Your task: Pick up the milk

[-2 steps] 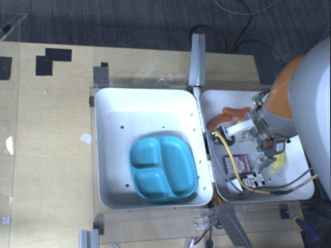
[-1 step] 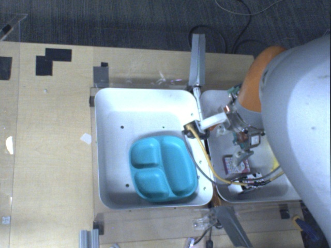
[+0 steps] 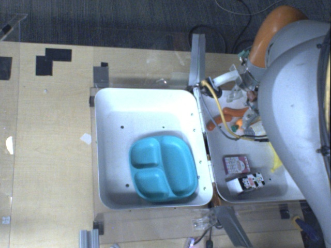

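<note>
The milk (image 3: pixel 250 182) is a small white carton with black cow patches, lying on its side near the front edge of the right bin (image 3: pixel 223 192). My gripper (image 3: pixel 242 96) hangs over the far part of that bin, well behind the milk and apart from it, with yellow cables looping beside it. The grey arm (image 3: pixel 297 102) covers most of the bin's right side.
A dark red box (image 3: pixel 236 164) lies just behind the milk. An orange item (image 3: pixel 234 110) sits under the gripper, and a yellow item (image 3: pixel 276 161) peeks from beneath the arm. The left bin (image 3: pixel 111 138) holds a blue divided plate (image 3: pixel 163 167).
</note>
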You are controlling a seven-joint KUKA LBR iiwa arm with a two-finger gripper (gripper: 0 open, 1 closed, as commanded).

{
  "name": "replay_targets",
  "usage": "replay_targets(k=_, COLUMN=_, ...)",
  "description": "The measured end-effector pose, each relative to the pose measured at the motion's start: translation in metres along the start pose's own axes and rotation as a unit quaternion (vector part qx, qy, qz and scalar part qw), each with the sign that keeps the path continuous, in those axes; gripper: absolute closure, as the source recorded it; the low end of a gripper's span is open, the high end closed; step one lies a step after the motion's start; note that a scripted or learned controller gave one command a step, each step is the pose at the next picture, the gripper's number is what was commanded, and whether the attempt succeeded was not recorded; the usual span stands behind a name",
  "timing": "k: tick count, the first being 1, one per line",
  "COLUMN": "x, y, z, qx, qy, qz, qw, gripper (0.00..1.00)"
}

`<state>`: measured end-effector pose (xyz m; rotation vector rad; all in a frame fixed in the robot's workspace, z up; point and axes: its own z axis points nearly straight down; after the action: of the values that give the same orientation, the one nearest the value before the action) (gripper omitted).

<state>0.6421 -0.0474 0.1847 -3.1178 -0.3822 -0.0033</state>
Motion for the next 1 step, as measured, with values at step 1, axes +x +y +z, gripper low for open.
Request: replay_targets(k=1, x=-0.0444, y=-0.0558, z=-0.0004, qx=0.001, qy=0.000, qz=-0.004, qw=1.0000, gripper=0.00)
